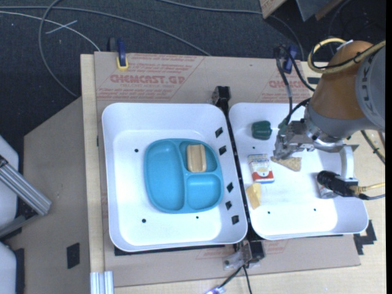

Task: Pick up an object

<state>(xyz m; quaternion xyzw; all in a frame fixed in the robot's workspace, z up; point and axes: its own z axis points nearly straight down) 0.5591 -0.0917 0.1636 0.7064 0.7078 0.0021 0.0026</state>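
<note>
While arm reaches over right bin: step in hand reads as the approach to a grasp.
End effector (286, 150): low over the tan wedge (293, 163); grip state cannot be told.
Task's thing: tan wedge likeliest, lying in right bin (306, 222), near the red-and-white carton (262, 169).
Next move: judged to need a descent centred on the wedge.
Also in the right bin: green piece (261, 129), yellow piece (253, 195).
Left bin (122, 164): blue divided tray (174, 182).
Surface: bench (98, 103), cardboard-covered.
Room: dark floor with cables.
</note>
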